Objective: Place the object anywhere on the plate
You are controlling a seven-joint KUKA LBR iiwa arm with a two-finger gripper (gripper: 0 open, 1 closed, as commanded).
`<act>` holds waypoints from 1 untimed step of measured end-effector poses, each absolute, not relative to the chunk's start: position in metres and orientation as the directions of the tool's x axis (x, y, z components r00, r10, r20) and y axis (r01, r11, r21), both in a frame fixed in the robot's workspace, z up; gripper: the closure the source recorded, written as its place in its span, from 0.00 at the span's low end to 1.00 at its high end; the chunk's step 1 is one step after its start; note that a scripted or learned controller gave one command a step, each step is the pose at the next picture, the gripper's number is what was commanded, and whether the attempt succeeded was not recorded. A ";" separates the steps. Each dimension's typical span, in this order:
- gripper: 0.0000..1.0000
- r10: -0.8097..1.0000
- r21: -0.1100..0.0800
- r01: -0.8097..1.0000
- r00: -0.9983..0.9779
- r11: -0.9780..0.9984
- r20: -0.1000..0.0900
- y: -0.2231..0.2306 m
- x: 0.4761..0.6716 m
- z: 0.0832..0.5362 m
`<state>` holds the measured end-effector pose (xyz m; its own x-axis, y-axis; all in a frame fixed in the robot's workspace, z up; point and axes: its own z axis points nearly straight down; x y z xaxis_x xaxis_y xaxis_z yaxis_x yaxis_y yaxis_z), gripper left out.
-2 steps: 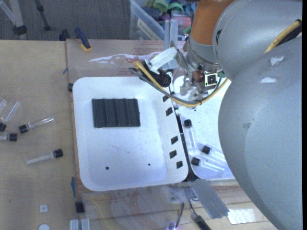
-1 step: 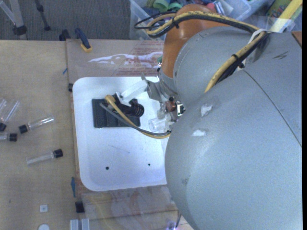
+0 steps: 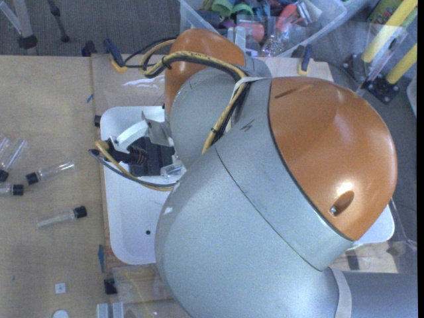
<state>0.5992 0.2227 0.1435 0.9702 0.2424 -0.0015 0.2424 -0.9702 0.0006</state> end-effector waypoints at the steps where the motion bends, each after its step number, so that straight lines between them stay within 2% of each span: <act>1: 1.00 0.587 -0.002 0.587 0.810 -0.810 -0.005 0.226 0.590 0.247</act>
